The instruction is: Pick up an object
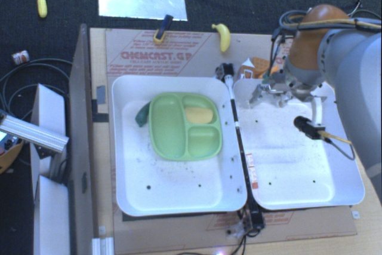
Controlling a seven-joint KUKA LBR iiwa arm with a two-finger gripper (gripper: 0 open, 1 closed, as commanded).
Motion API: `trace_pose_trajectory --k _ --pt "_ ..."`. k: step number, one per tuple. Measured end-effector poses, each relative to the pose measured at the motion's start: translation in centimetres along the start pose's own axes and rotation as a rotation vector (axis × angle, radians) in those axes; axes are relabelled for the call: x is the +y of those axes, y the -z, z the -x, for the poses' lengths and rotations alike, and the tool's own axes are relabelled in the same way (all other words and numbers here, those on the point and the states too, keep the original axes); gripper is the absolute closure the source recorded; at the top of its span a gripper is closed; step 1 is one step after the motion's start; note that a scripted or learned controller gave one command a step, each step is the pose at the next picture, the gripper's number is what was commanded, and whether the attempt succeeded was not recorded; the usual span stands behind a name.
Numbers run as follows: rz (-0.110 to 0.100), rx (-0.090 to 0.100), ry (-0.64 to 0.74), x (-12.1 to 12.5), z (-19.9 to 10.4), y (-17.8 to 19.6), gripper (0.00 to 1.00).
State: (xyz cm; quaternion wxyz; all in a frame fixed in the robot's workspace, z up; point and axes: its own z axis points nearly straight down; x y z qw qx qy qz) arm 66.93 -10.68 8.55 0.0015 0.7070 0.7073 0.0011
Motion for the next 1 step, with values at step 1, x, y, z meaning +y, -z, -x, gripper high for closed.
trace_pose_trajectory --k 1 --pt "-0.003 0.000 0.004 -0.29 -1.21 -0.08 0.00"
